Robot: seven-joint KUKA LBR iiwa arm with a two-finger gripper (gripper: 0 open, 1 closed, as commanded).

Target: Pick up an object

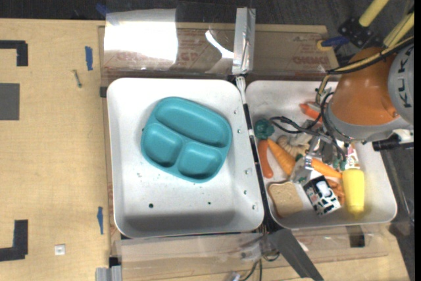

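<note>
Left bin (125,207): one teal divided plate (186,137), three compartments, lying toward the far edge, a little right of centre. Right bin (381,210): a cluster of small toy items in its middle and near part, namely an orange carrot (281,153) near the left wall, a slice of bread (285,198) at the near-left corner, a black-and-white can (321,194) just beside the bread, and a yellow bottle (354,189) toward the near-right corner. Arm with orange band enters over the far-right corner; gripper (306,168) is low among the cluster, above the can. State of the jaws cannot be told, being hidden amid cables and clutter.
</note>
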